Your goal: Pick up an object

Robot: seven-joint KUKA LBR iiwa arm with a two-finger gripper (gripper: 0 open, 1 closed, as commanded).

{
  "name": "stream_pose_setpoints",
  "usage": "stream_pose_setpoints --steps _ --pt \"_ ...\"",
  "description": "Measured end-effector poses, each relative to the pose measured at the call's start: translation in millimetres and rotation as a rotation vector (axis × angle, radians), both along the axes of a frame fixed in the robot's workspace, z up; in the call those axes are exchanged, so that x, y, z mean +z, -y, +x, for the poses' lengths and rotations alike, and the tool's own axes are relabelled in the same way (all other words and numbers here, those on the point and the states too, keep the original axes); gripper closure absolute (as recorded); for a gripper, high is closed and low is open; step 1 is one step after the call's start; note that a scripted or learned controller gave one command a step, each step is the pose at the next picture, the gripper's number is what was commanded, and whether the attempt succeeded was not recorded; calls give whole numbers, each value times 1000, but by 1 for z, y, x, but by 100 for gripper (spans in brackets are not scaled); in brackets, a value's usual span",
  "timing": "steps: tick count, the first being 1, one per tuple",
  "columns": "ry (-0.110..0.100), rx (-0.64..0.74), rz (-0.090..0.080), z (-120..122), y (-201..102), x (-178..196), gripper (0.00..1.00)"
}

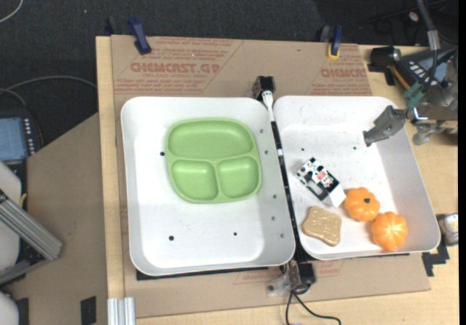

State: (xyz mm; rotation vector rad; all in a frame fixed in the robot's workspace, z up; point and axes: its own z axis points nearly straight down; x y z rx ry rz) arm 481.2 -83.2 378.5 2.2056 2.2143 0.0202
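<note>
The grey metal claw (378, 129) hovers over the right white plastic bin (320, 116), near its far right wall; I cannot tell how it is set. Candidates cluster at that bin's near end: a black-and-white patterned block (318, 177), a tan bread-shaped toy (322, 225) and two orange toy pumpkins (362, 204), well apart from it. The green divided plate (213, 159) fills the left bin.

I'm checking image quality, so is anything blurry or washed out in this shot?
Camera view: the gripper at the right edge looks soft and smeared; the white bins are bright but not blown out; the green divided plate and two orange pumpkins are sharp.
</note>
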Motion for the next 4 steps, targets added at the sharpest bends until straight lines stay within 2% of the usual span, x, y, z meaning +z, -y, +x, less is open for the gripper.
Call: stream_pose_setpoints --steps 1,2,3,4 --pt "-15 -3 0 -1 0 1 100" --pt "-32 3 5 -3 -70 -108 100" --pt "-18 3 3 -2 -144 -92 100" --pt "-28 3 3 -3 -211 -133 100"
